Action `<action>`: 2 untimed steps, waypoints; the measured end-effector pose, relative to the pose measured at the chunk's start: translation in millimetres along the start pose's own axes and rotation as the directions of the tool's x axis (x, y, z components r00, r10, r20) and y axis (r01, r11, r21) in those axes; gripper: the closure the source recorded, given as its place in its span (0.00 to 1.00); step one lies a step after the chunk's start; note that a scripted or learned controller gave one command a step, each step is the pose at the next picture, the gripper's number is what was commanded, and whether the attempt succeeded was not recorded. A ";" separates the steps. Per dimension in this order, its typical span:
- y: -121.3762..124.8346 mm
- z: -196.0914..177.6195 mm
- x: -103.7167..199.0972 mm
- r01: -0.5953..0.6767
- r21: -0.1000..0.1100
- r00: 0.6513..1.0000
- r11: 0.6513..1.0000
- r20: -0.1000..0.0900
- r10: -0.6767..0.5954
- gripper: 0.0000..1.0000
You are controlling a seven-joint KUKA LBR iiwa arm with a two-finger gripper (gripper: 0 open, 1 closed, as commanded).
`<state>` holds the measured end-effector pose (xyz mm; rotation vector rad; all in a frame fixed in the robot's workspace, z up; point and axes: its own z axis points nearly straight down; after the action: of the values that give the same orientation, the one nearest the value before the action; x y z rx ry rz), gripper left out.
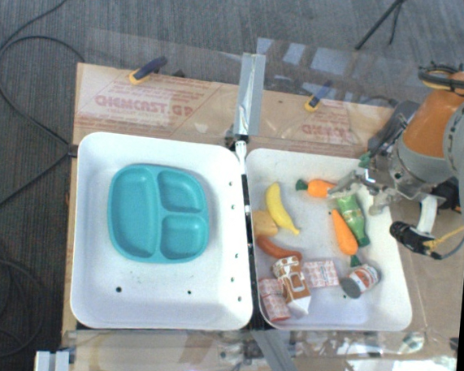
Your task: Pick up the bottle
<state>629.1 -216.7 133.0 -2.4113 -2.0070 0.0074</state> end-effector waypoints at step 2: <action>7.2 -44.9 -2.0 -0.070 -0.001 0.998 0.998 -0.001 0.070 0.00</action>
<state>636.1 -220.0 177.9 -2.4810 -1.9217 0.0057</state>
